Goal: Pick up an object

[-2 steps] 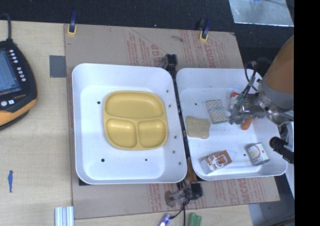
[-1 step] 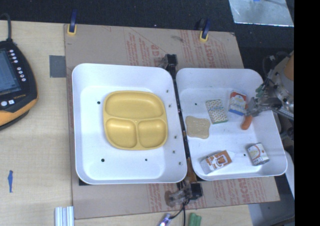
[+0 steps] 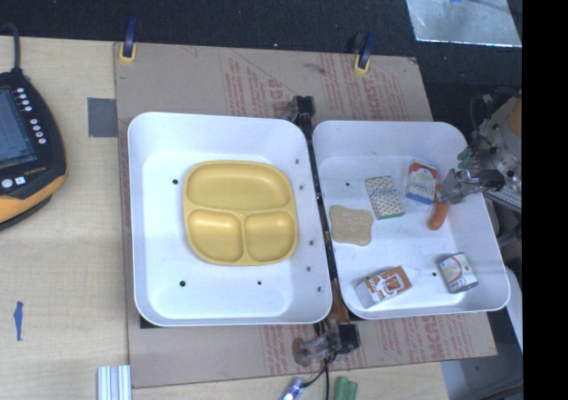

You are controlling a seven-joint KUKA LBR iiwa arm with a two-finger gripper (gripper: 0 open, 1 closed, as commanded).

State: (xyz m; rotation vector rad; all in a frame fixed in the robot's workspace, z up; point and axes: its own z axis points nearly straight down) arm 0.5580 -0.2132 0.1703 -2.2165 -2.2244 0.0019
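The right bin holds several small items. There is a tan bread slice, a patterned packet, a white, blue and orange pouch and an orange sausage-like piece. A small brown carton and a tin can lie nearer the front. My gripper reaches in over the bin's right rim, low and right beside the upper end of the orange piece. I cannot tell whether it touches that piece.
A yellow three-part plate lies in the left bin. An orange-edged teach pendant sits at the bench's far left. Clamps pin the cardboard sheet at the back. Cables cluster at the front between the bins.
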